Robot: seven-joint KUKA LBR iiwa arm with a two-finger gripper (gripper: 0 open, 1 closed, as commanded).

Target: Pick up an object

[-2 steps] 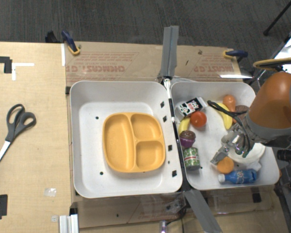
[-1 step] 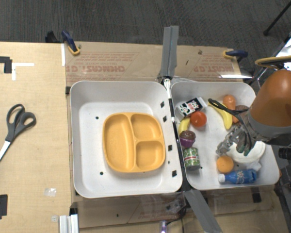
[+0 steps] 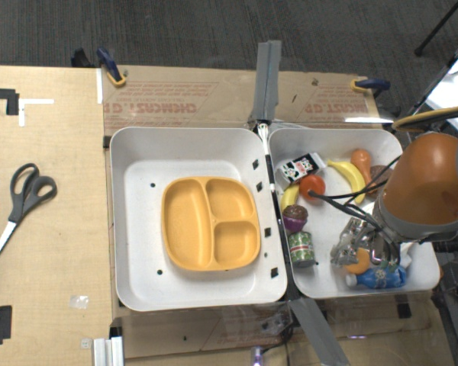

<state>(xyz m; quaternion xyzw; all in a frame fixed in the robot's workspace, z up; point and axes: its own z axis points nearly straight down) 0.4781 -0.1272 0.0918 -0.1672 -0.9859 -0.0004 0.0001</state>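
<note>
The metal two-finger claw (image 3: pixel 356 244) is down in the near right part of the right-hand shallow white bin (image 3: pixel 324 282), and whether it is parted or closed cannot be told, for it is a tangle of bright metal and cable against the clutter. Above it the grey arm with its broad orange band (image 3: pixel 427 181) stands almost upright over the bin, reaching in from the right, with black cables (image 3: pixel 343 198) looping off toward the bin's middle. Just under the claw lies a small orange object (image 3: pixel 356 263), touching or nearly touching it, and beside that a blue crumpled packet (image 3: pixel 382 277) lying with its long axis left to right along the near wall. Further left stand a green-labelled can (image 3: pixel 301 248) and a purple round piece (image 3: pixel 294 218). Toward the far wall lie a red tomato-like ball (image 3: pixel 312 187), one yellow banana (image 3: pixel 350 178) running from upper left to lower right, an orange carrot-like piece (image 3: pixel 360 159) and a black-and-white small box (image 3: pixel 301 168). The left white bin (image 3: pixel 130 204) holds one yellow three-compartment plastic plate (image 3: pixel 211 223). On the wooden counter (image 3: pixel 53 128) at the left lies one pair of black-handled scissors (image 3: pixel 21 197).
</note>
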